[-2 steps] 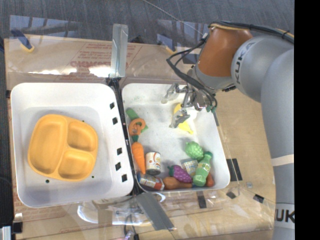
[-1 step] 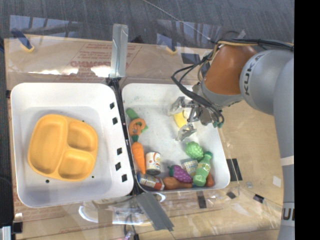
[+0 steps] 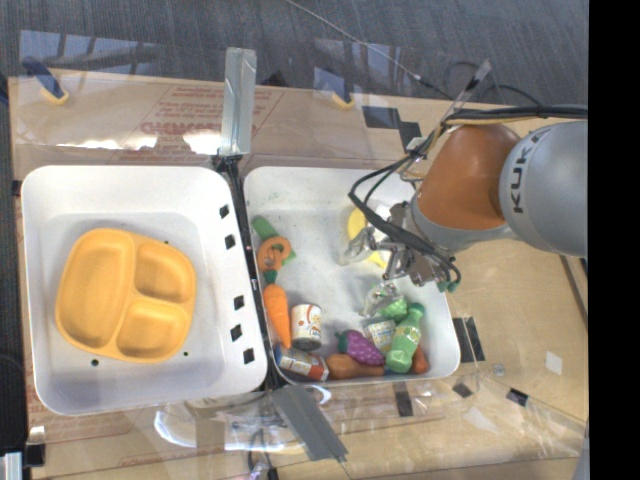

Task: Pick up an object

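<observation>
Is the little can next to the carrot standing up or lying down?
Standing up. The can shows its round top to the camera, with the carrot lying flat beside it in the right bin.

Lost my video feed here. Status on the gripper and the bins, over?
Gripper low in right bin, above the green bottle. Nothing seen held. Toys crowd the bin's near edge; yellow tray in left bin.

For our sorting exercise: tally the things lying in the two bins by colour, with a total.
Yellow: 2, tray, yellow toy
Orange: 2, carrot, orange toy
Green: 2, bottle, green toy
Purple: 1, grapes
White: 1, can
Total: 8, though the pile is cluttered.
</observation>
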You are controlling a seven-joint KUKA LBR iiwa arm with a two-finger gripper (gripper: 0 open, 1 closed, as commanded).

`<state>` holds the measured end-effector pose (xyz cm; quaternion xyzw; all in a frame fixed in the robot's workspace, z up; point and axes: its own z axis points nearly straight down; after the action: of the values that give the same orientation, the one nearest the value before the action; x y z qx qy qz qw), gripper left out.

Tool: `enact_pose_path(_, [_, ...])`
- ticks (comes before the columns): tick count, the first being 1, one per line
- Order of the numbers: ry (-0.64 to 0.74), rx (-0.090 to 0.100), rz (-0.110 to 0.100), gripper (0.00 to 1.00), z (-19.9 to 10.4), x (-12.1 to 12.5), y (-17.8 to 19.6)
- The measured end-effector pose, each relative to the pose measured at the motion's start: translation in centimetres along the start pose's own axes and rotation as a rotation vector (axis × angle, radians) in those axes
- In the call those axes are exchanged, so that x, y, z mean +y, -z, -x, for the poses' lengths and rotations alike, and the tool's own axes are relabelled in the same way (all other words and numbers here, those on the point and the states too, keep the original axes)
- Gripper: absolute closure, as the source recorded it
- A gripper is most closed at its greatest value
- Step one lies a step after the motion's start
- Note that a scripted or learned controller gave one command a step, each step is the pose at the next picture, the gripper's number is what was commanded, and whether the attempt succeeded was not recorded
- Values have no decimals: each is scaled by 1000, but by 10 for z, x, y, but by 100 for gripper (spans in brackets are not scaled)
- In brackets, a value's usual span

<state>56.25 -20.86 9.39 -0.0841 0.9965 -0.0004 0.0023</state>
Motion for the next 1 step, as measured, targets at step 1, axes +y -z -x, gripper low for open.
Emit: enact_pose_path(1, [131,-1,0,0,60,-12,0])
